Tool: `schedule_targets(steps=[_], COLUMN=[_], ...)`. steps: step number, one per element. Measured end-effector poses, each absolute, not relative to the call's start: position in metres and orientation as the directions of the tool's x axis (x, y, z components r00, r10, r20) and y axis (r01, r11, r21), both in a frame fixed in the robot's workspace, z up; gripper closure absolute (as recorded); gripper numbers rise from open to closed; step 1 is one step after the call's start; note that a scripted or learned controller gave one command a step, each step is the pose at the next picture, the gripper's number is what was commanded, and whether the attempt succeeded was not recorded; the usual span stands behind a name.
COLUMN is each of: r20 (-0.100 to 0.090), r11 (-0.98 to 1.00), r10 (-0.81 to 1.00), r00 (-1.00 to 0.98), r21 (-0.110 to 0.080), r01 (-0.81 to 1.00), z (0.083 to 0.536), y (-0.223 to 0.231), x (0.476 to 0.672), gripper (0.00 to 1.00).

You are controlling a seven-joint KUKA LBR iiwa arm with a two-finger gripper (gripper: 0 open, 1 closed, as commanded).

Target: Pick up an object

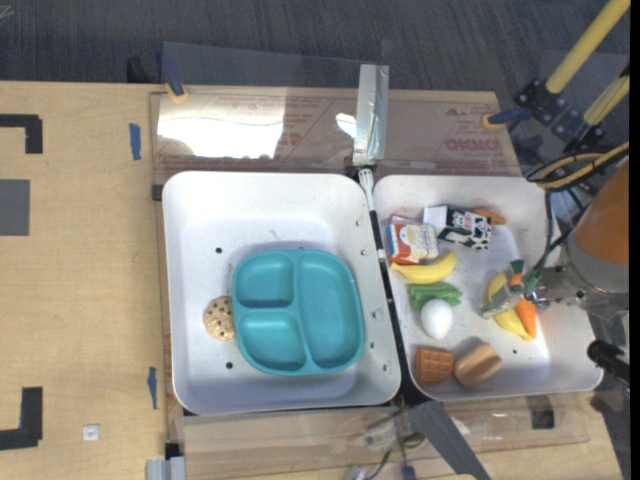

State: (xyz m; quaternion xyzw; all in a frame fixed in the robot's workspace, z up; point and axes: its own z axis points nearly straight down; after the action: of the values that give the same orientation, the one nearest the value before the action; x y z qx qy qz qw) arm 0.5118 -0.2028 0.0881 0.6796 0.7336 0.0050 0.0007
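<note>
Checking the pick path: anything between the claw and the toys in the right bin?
Nothing visible blocks it. The claw is already down among the toys at the right bin's right side, against the carrot and a yellow piece. The banana and egg lie apart, to its left.

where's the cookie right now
The cookie lies in the left bin, touching the left edge of the teal divided tray, near the bin's front-left corner.
</note>
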Motion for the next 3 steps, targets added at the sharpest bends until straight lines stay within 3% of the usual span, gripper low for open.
schedule_targets(steps=[1,2,3], r20=[0.003,0.018,0.015], r11=[-0.118,-0.337,-0.336], r10=[0.993,0.941,0.942], r00=[0.118,0.337,0.336], r21=[0.003,-0.004,0.000], r01=[0.993,0.941,0.942], z=[0.143,0.096,0.107], y=[-0.219,-0.205,-0.206], x=[0.481,0.536,0.537], gripper=[0.00,0.00,1.00])
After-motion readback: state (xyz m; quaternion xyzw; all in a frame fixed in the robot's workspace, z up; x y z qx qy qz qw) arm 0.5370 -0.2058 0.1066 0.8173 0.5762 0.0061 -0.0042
